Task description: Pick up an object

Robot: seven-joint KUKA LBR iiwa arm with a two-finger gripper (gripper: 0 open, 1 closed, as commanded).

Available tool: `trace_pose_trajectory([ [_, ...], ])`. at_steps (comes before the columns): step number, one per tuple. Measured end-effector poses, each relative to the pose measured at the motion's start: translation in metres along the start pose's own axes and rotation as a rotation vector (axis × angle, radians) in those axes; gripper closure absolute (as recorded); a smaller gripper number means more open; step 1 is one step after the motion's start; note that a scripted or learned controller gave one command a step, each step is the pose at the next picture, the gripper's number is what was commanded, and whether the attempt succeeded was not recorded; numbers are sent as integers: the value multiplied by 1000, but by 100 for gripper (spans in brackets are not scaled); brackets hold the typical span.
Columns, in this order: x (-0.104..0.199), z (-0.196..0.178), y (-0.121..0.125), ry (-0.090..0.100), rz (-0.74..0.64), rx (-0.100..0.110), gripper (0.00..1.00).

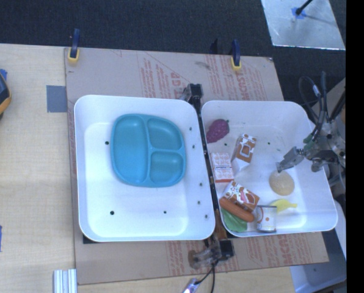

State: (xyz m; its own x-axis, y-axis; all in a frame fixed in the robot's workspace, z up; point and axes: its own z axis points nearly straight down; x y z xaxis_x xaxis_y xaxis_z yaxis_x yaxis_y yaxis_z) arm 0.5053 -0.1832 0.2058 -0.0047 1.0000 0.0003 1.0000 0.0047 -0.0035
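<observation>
Dark carpet lies behind a pale wooden bench [29, 182], and on the bench a sheet of brown cardboard [145, 78] holds two shallow white bins side by side. In the left white bin [96, 224] sits a blue plastic plate with three sections [148, 150]. In the right white bin [316, 215] there is a pile of small toy foods.

At the right side of that bin the grey two-finger gripper [290, 161] reaches in. Its tip hangs over the bin floor, and nothing sits between its parts. I cannot tell if it is spread or pressed together, because it looks small and blurry.

Closest to it is a round pale tan ball-like toy [282, 184]. This toy lies just below the tip in the picture, a little toward the near edge of the bin. It looks smooth and round, with no long side, so it could be grabbed from any way. I think the gripper must go down and a bit toward the near edge to reach it.

Beside the ball lies a small yellow toy [286, 206]. Farther left are a dark purple lumpy toy [217, 129], an orange and white box [245, 148] and a red toy sausage [237, 212].
</observation>
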Motion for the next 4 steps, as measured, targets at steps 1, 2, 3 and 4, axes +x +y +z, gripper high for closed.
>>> trace_pose_trajectory([
  [1,42,88,80,-3,-1,-8,0],
  [2,70,113,136,-3,0,1,0],
  [3,63,114,96,-2,0,0,0],
  [4,62,103,96,-2,-1,0,100],
])
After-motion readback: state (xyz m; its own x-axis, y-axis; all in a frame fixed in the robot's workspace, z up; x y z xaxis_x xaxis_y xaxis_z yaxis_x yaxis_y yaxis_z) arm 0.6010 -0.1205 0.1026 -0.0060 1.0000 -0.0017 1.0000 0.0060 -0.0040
